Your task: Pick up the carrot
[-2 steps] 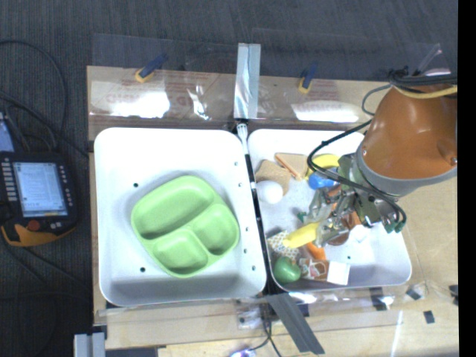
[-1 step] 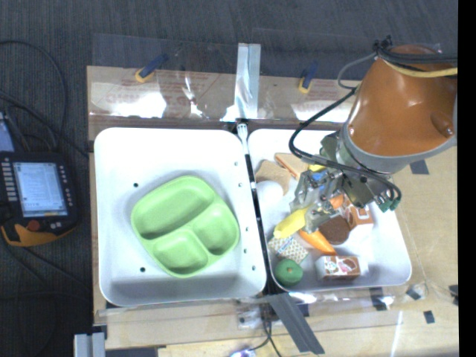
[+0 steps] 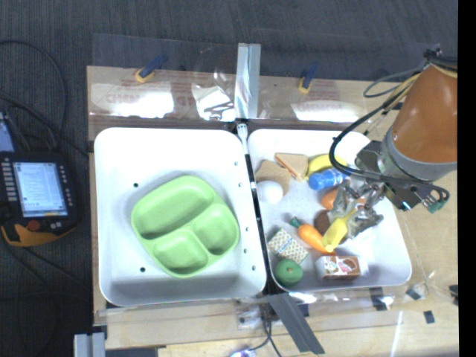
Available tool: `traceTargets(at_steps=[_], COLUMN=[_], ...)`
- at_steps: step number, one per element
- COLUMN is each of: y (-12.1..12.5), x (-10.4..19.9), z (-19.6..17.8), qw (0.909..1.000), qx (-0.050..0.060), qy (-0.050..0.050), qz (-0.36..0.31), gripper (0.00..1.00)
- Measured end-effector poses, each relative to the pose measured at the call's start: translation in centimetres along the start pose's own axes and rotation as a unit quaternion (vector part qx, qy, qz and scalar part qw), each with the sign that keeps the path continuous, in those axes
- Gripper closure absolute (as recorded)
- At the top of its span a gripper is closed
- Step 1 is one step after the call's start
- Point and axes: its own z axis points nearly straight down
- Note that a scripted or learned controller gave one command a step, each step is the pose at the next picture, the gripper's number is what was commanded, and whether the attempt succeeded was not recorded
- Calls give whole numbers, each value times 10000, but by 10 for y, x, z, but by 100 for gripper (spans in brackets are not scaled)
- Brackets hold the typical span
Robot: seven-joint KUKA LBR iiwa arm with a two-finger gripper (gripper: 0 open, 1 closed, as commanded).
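The carrot [image 3: 310,236] lies in the right-hand bin [image 3: 398,262], in its lower middle, orange with a small green top pointing up and to the left, and it rests on the bin floor among other toy food. Just beside its right end sits a yellow piece [image 3: 336,231], and a dark brown piece [image 3: 322,220] is close above it; a small patterned box [image 3: 287,245] lies to its lower left, a green apple [image 3: 289,272] below that, and a little carton [image 3: 341,267] to its lower right. The gripper [image 3: 355,208] hangs low over the bin, just up and to the right of the carrot, in a cluster of metal parts over the yellow piece and another orange item [image 3: 329,198]. How far the hand is open cannot be told from this slanted view, because its metalwork blends with the objects beneath, and nothing can be seen caught in it. As far as I can judge, the approach is mostly made but the pick itself is not done: the carrot is not lifted and appears untouched. What is left is to bring the hand over the carrot's middle, lower, close on it and raise it clear, without catching the yellow neighbour instead. The left bin [image 3: 111,222] holds a green divided plate [image 3: 186,225].
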Motion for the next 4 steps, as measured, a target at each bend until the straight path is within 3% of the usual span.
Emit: traceTargets(at_steps=[1,2,3,4], y=[-19,43,11,11], x=[-24,-54,-119,-119], z=[160,79,51,52], qw=[10000,9999,9984,9984], qx=[17,18,6,-1], qy=[-18,-42,-22,-17], qz=[16,164,-558,-557], gripper=[100,100,100,0])
